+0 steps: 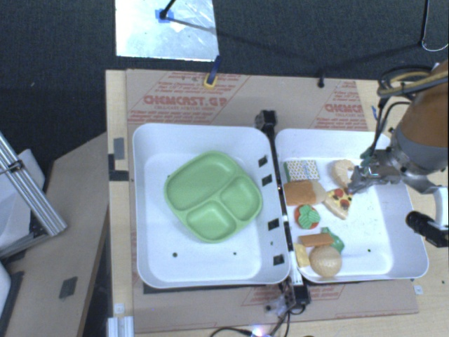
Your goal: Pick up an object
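From my feed, the left bin holds a green divided plate lying flat near its middle, with three compartments facing up. Past the dividing rims comes the right bin, where the toy food is gathered along its left side. A small checkered packet sits at the top of that group, with a brown slice of bread just below it. Under the bread I see a red and green piece, likely a strawberry. Lower still lie an orange stick beside a green bit, a small yellow piece and a round tan bun, all close together near the bin's front edge.

To the right of the bread lies a pizza slice, and above it a pale round cookie. The gripper sits low just beside these two, right next to the cookie and above the pizza slice. I cannot tell its state from this angle. Nothing is visibly between its tips. The arm comes in from the right over the tabletop.
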